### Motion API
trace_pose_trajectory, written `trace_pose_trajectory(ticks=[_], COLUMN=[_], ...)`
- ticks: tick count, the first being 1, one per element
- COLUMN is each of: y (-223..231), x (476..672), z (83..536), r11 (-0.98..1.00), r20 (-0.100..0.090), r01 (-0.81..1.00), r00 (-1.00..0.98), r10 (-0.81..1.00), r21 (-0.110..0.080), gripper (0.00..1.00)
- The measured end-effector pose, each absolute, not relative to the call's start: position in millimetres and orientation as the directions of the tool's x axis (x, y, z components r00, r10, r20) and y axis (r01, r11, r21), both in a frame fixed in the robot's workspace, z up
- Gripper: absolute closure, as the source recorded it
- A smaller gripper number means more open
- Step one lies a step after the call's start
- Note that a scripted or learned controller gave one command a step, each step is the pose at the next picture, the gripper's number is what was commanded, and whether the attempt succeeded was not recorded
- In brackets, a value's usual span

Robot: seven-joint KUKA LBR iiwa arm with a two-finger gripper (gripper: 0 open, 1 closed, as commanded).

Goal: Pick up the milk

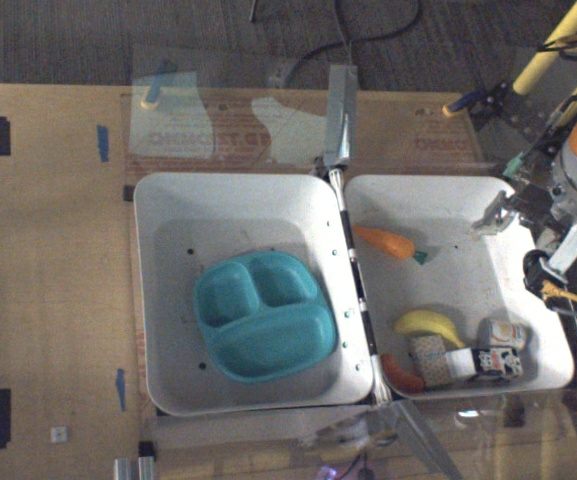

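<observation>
Milk [496, 361] lies on its side low in the right bin [463, 200], below the gripper [508, 208]; grip state unclear.

The light is soft and even, coming from above. The two white bins [258, 193] look bright, and their walls throw only faint grey shadows inside. Far left of the claw [498, 213], a clear plastic sheet [233, 123] shines with pale glare. The whole picture is a little fuzzy, and small things look grainy.
</observation>
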State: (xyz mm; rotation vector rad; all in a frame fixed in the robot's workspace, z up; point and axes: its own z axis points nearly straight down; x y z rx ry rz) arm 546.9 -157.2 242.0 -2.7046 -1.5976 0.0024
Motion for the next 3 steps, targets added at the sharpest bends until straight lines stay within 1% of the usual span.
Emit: trace_pose_trajectory(ticks=[1,2,3], y=[-161,-203,-208], x=[569.6,528.5,507.4], z=[239,98,89], r11=[-0.603,-0.471,-0.15], r20=[-0.001,0.002,0.008], r01=[0.798,0.882,0.989], r00=[0.603,0.471,0.15], r10=[0.798,0.882,0.989], r21=[0.0,-0.003,0.006], gripper=[0.0,0.0,0.0])
